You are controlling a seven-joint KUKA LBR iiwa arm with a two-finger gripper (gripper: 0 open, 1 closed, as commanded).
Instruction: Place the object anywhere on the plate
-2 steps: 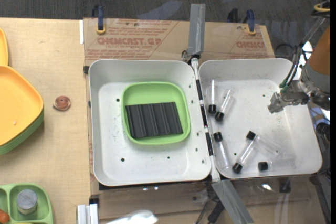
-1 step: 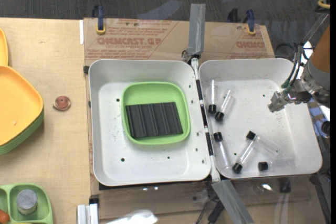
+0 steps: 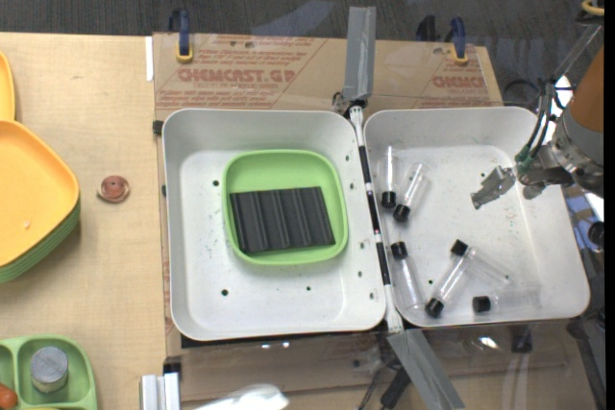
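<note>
Gripper (image 3: 492, 188) hangs over the right bin (image 3: 567, 288), toward that bin's far right side; arm enters from the right, so it sits nearest its own entry edge. Fingers look slightly parted with nothing seen between them; I judge it empty, poised for a pick rather than carrying. The likely objects are clear plastic tubes with black caps, scattered loose on the bin floor: two tubes (image 3: 404, 187) lie to the gripper's left near the dividing wall, another tube (image 3: 448, 281) lies below and a little left of it, slanted, with loose black caps (image 3: 481, 303) nearby. Tubes are transparent, slim, hard to make out against the white. The green plate (image 3: 284, 166) sits well left of the gripper, centred in the left bin (image 3: 187, 293), holding a dark ribbed insert (image 3: 283, 218). Placing calls for crossing the divider.
</note>
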